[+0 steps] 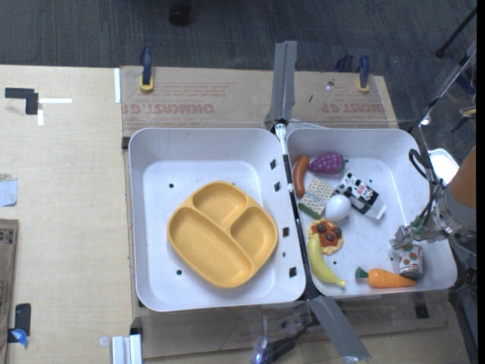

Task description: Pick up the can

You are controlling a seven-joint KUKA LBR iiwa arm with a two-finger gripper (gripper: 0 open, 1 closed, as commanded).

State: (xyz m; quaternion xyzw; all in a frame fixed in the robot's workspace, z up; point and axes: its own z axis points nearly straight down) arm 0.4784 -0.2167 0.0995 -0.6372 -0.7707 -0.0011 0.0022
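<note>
The can (410,259) is seen upright near the right bin's (394,144) front right corner, just right of the carrot (386,278). The pincer (405,238) is placed directly over it; whether anything is gripped cannot be told.

Both bins (140,203) are white. The left bin holds a yellow-orange three-compartment plate (222,233). The right bin holds a red sausage (301,174), purple grapes (327,162), a black-and-white patterned cow toy (359,194), a white egg (336,207), a yellow banana (322,262), an orange carrot (390,279) with green top, and a white can (410,259) with red markings.
</note>
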